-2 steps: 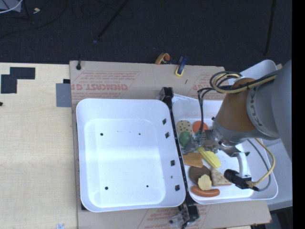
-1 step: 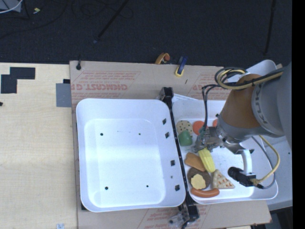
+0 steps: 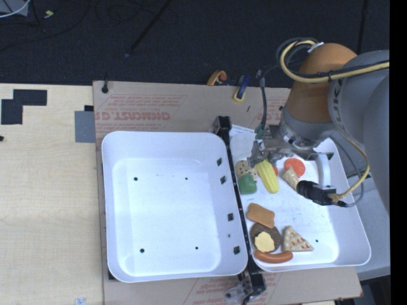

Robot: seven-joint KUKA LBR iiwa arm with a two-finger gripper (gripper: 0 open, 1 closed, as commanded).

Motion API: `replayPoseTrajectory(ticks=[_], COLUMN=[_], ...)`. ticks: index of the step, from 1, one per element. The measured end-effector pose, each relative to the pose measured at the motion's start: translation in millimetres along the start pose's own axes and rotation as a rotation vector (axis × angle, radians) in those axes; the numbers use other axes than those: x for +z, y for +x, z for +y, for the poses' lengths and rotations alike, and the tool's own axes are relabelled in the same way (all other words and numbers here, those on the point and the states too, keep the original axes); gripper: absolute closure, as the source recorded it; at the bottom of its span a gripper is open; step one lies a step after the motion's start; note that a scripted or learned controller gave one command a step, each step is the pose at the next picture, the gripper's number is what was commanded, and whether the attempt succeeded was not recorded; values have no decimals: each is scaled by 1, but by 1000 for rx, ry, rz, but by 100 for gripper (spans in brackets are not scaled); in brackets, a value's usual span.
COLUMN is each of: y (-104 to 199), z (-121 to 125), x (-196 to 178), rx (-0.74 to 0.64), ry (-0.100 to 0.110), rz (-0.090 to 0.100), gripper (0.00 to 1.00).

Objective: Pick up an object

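Observation:
My gripper (image 3: 264,150) reaches into the right bin (image 3: 346,230) from the right, low over its back left part. Just in front of it lies a yellow corn cob (image 3: 269,176), its top end right under the gripper. A green piece (image 3: 247,183) and a beige spotted block (image 3: 242,168) lie to the left of the corn. To the right of the corn are a red piece (image 3: 294,166) and a tan cone (image 3: 290,178). I see nothing lifted off the bin floor.
At the front of the right bin lie a brown bread slice (image 3: 261,215), a dark round piece with a yellow top (image 3: 265,240), a pizza wedge (image 3: 297,240) and a red sausage (image 3: 273,257). The left bin (image 3: 127,151) adjoins across a black divider (image 3: 230,189).

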State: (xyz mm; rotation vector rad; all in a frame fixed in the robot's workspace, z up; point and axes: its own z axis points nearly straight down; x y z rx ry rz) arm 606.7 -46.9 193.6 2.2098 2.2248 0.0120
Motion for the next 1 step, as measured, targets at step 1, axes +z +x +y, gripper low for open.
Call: replayPoseTrajectory(ticks=[1], y=[66], z=[25], x=[-37], rx=[0], ry=[7], rz=[0], gripper=[100])
